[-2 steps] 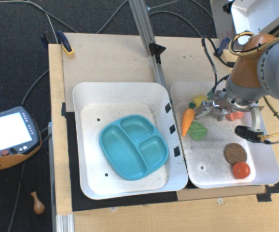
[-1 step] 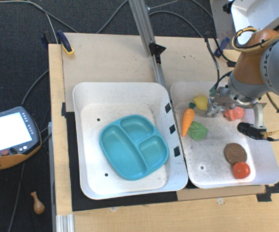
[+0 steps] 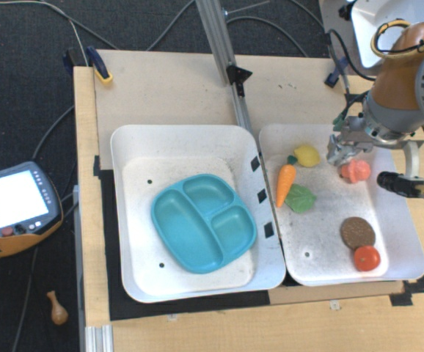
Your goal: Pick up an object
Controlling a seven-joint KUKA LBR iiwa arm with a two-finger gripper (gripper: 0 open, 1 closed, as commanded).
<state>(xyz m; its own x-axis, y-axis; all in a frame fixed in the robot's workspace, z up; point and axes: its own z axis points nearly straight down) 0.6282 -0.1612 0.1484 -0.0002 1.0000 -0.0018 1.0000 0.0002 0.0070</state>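
Camera view: pincer sits at upper right of frame, over the top part of the right bin. Can't tell whether it's apart or together; nothing seen clamped in it. Pink toy lies just beside the pincer, to its lower right, on the bin floor; contact unclear. Yellow lemon is near the pincer on its left. Carrot lies below-left of the lemon, along the bin's left wall, w/ a green leafy piece touching its lower end. Brown round cookie and red tomato sit lower right in the same bin, well apart from the pincer, tomato just below the cookie. Left bin holds a blue divided plate at centre frame. Both bins rest on the counter.
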